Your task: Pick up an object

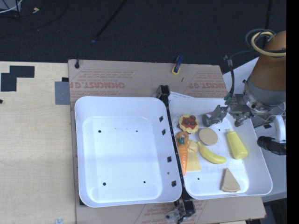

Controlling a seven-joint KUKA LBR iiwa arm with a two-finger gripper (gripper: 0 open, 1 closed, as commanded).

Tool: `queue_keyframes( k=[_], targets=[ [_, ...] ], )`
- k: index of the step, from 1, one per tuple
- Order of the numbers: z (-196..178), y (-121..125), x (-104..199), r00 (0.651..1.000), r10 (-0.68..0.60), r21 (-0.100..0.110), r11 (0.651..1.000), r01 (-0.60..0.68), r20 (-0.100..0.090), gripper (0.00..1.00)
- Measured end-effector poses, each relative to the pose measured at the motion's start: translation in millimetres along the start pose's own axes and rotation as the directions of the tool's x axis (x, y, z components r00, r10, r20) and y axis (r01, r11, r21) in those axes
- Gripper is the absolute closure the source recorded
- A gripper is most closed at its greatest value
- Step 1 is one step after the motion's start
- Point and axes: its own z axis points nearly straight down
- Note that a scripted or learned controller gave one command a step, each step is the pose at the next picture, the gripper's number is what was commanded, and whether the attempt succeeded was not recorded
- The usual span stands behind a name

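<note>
Inside the right bin (261,185) lie 7 toy foods, beneath the open, unladen pincer (216,117).

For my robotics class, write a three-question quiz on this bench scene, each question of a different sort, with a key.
1. True or false: the toy foods lie in the left bin.
2. Which item lies nearest the tool?
A. the wedge
B. the round tan disc
C. the carrot
3. Fill in: the banana lies between the cheese slice and the yellow ______.

Key:
1. False; they lie in the right bin.
2. B
3. bottle
</note>
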Motion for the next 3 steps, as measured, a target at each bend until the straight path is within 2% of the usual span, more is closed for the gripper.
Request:
queue_keyframes(
  k=[1, 2, 3],
  targets=[
    [125.5, 16.6, 33.7, 1.0, -0.002, 0.007, 1.0, 0.002, -0.002, 0.0],
    [51.0, 77.7, 104.2, 1.0, -0.008, -0.011, 1.0, 0.008, -0.001, 0.0],
    [-151.7, 75.1, 125.1, 1.0, -0.003, -0.02, 1.0, 0.003, 0.0, 0.0]
  ],
)
